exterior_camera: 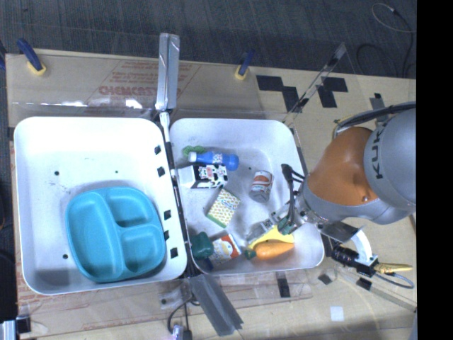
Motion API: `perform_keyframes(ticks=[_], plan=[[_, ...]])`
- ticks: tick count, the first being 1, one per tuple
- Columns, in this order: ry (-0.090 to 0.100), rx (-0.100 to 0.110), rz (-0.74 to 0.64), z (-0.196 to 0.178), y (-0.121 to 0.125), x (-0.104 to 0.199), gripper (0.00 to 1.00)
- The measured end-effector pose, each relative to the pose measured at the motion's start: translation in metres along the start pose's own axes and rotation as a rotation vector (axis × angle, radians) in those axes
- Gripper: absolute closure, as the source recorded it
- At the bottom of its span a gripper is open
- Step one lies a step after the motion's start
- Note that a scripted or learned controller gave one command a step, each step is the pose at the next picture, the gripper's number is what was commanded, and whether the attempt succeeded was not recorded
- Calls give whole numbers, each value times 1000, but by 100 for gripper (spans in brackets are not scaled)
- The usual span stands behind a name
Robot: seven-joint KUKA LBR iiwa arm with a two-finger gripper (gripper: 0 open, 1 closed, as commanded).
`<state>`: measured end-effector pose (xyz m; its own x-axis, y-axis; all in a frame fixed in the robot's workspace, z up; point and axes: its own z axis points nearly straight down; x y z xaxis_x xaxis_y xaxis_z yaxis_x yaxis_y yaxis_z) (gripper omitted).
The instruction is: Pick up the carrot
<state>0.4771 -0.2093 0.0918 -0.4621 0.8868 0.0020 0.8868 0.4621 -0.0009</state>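
One relation: we see the carrot (272, 247) just below-left of the pincer (286, 222).
Carrot place: right bin's (233, 127) front edge.
Long axis: roughly left-right.
Pincer state: we cannot tell.

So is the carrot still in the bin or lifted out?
In. The carrot lies on the floor of the right bin, near its front edge, with the gripper just above it.

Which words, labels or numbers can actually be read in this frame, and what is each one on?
"KU", white letters cut off by the frame edge, on the grey arm.
Red print on the cardboard sheet behind the bins: too blurred to read.
Label on the blue-and-white bottle: too small to read.
Print on the small can: too small to read.
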Motion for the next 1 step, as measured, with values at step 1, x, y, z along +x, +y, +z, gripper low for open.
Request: perform_keyframes(ticks=[1], plan=[[-1, -1, -6, -10, 1, 0, 100]])
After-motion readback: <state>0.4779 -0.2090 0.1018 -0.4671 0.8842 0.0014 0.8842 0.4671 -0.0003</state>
